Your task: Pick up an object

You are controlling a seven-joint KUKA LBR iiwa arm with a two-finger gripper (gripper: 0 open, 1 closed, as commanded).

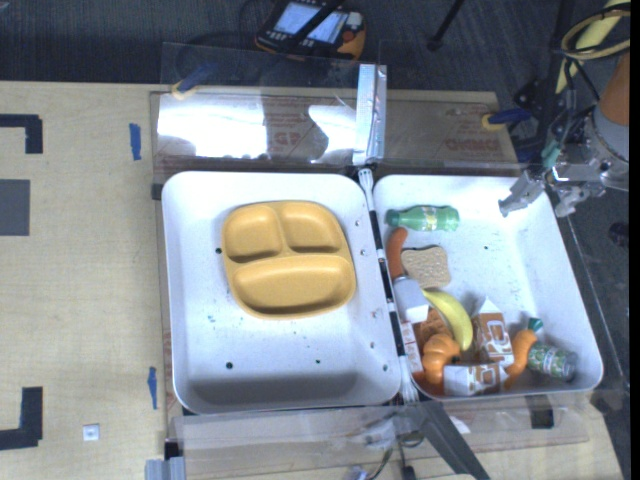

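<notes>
Gripper [540,190] over the right bin's [560,258] far right rim, nothing between its fingers.
Whether the claw is spread or clenched, I cannot tell. Bottle [423,218], bread [425,265] and banana [450,315] lie along the bin's left side (yellow tray [288,258] in left bin [190,298]).

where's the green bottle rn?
The green bottle lies on its side in the right bin, near its back-left corner, just above the bread slice and beside the divider between the bins.
</notes>
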